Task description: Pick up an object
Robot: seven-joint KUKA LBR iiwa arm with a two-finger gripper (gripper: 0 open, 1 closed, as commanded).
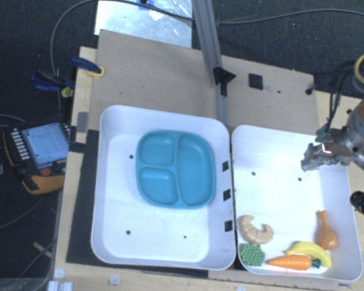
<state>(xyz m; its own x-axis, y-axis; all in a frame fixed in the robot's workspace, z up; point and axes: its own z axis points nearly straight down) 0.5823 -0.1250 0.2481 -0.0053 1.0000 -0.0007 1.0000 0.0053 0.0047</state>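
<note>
Several toy foods lie along the near edge of the right bin (278, 183): a tan croissant (256, 230), a green broccoli (252, 255), an orange carrot (291, 261), a yellow banana (312, 252) and a brown drumstick (326, 231). My gripper (317, 155) hangs over the far right part of that bin, well behind the foods. Nothing shows between its fingers.
In the left bin (109, 225) lies a blue divided plate (176, 168). A grey pole (209, 30) slants across the bench behind the bins. Clamps, cables and a handheld device (38, 154) lie off the bench at the left.
</note>
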